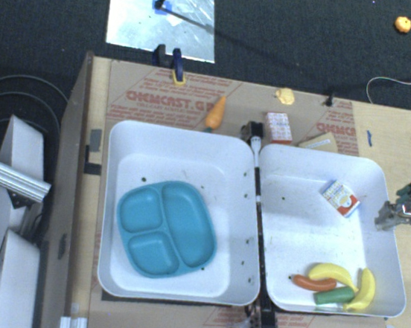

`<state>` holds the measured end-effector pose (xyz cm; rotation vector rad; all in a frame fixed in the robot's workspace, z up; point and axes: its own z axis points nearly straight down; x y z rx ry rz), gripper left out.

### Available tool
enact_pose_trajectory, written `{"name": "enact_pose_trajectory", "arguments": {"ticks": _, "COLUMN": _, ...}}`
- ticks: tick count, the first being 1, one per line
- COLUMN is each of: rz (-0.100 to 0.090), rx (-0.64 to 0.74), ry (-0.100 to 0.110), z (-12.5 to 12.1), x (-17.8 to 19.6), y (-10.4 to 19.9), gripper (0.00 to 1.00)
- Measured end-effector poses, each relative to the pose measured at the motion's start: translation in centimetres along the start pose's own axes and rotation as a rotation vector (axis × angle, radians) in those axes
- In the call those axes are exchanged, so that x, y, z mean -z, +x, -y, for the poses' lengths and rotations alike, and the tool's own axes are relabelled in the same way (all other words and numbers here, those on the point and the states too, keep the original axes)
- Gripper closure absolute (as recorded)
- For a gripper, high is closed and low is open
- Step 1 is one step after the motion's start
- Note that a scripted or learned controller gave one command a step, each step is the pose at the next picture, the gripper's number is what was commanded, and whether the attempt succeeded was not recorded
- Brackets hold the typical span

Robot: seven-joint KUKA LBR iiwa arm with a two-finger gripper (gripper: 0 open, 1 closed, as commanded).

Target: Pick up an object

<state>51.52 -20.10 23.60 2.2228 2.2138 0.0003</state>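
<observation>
The right bin [309,233] holds a small white carton with orange and blue print [338,197] near its far right side. In its near right corner lie two yellow bananas [364,289], a red sausage-shaped piece [311,283] and a green piece [334,295], all bunched together. A blue divided plate [165,228] lies in the left bin [139,151]. My gripper [400,214] hangs at the right bin's outer right rim, right of the carton and apart from it, with nothing visibly held.
Behind the bins on the cardboard lie an orange carrot [214,113], a small pink-and-white box [278,126] and a yellow lump [285,96]. A foil sheet [165,12] and a small orange ball [402,25] lie on the dark floor beyond.
</observation>
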Motion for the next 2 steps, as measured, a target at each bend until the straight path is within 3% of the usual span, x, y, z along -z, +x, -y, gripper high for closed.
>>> {"name": "enact_pose_trajectory", "arguments": {"ticks": 1, "rz": -0.006, "rx": 0.005, "ry": 0.009, "z": 2.9, "x": -7.4, "y": 3.0, "gripper": 1.00}}
{"name": "enact_pose_trajectory", "arguments": {"ticks": 2, "rz": -0.002, "rx": 0.002, "ry": 0.003, "z": 1.9, "x": -10.3, "y": -0.7, "gripper": 1.00}}
